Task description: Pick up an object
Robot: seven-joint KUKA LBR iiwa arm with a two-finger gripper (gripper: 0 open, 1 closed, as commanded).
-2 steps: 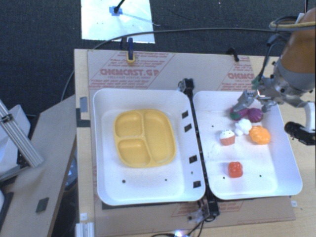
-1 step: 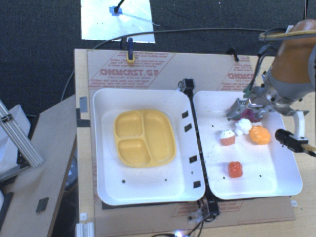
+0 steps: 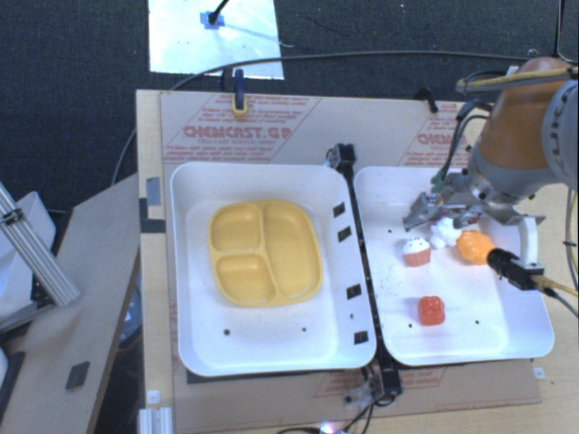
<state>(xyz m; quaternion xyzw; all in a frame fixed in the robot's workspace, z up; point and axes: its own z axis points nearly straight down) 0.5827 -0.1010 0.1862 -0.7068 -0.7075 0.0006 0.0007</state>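
The gripper (image 3: 436, 210) hangs low over the upper part of the right bin (image 3: 457, 344), and I cannot tell how it is set. Just below it stands a small cupcake (image 3: 416, 250), with a white object (image 3: 444, 234) beside it, and an orange ball (image 3: 474, 246) lies a little more to the right, all three close together. A red object (image 3: 431, 310) sits well below the gripper, alone, with free floor all around it. The bin's left rim is near the gripper. Far to its left, the left bin (image 3: 194, 333) holds a yellow divided tray (image 3: 265, 251).
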